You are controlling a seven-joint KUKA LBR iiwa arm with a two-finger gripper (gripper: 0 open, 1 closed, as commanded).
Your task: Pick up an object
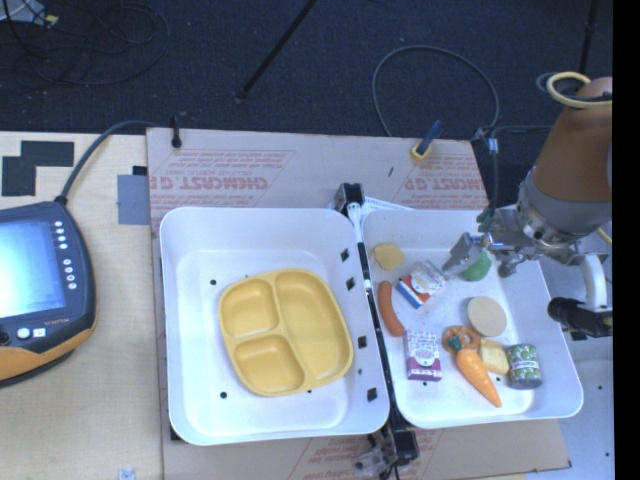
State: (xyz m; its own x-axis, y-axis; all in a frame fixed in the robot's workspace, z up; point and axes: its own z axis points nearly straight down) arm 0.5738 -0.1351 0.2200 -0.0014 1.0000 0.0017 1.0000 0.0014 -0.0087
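White plastic, two shallow bins side by side on the desk [250,173], which is covered with printed cardboard. Left bin [190,318]: one item, a yellow tray [285,331] with three compartments, glossy, rounded corners, lying at a slight angle.

Right bin [555,393]: nine small items counted.
- one pale yellow round piece [388,257] near the back-left corner
- one slim orange-red sausage shape [389,308] along the left wall
- one small carton [421,284], white with red and blue print, tilted
- one pink-and-white box [423,356], flat, printed
- one tan disc [487,317], matte, like a biscuit
- one carrot [478,376], orange, tapered, point toward the front
- one small orange rounded piece [458,339] touching the carrot's thick end
- one yellow block [494,358] just beside the carrot
- one green can [523,365], printed label, near the right wall

One green rounded object [478,266] sits at the back of the right bin, right at the gripper [468,255]. Grey metal fingers are against it; cannot tell how wide they are or whether they hold it.

Arm enters from the right, grey with an orange band. One handheld pendant [40,288] with a lit screen lies at the desk's left end.
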